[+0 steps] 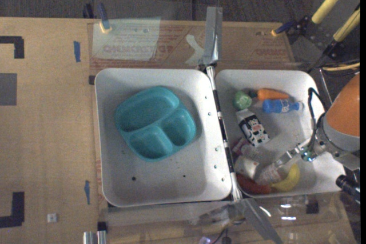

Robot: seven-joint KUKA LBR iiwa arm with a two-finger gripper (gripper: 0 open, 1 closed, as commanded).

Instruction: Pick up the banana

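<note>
Gripper (286, 160) above banana (289, 178) (partly hidden); its grip state unclear.

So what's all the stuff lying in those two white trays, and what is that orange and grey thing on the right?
White bins: two, side by side on the bench.
Divided plate: one, teal, left bin.
Banana: one, yellow, right bin, near edge.
Carrot: one, orange, right bin, far side.
Bottle: one, blue, beside the carrot.
Round item: one, green, far left of right bin.
Carton: one, white with black patches, middle of right bin.
Robot arm: one, grey and orange, its gripper just above the banana.
</note>
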